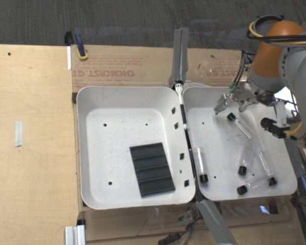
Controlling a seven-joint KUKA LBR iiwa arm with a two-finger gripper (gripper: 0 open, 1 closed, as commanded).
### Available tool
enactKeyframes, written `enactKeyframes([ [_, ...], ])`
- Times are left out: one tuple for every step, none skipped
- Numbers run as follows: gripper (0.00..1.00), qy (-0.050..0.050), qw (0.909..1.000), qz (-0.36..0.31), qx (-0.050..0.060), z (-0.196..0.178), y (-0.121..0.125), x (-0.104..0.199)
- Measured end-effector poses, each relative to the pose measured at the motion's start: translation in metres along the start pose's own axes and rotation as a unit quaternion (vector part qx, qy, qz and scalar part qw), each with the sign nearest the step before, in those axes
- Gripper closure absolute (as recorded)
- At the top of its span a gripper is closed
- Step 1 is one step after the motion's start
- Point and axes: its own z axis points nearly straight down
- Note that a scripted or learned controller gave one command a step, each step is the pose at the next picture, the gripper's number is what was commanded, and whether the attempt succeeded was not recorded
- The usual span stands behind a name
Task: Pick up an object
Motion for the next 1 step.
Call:
enactKeyframes([
  [0.00, 0.001, 0.9998, -0.018, -0.002, 0.0090, -0.0704, -0.0189],
])
